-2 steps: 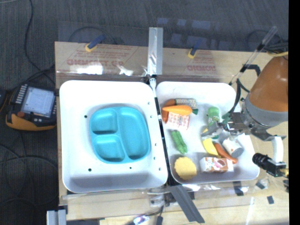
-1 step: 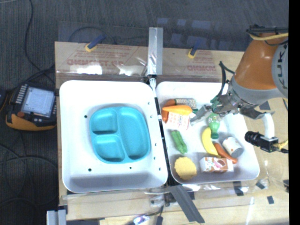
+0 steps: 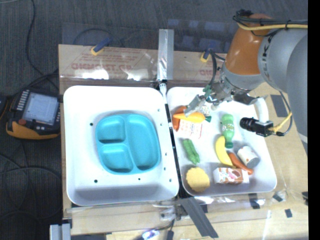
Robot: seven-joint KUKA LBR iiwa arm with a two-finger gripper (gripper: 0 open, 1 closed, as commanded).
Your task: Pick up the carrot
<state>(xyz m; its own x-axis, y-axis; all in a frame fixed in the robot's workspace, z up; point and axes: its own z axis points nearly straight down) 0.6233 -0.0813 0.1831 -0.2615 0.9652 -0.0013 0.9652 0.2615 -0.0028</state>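
Note:
The carrot, a short orange stick, lies in the right bin toward its front right, wedged between a banana and a small tin can. My gripper hangs over the back left part of that bin, just above an orange-yellow item and a white and red box. It is well away from the carrot, up and to the left of it. The carrot is not in the gripper.
Around the carrot, the right bin also holds a green bottle, a green pickle-like piece, a yellow round item and a small carton. The left bin holds a blue divided tray.

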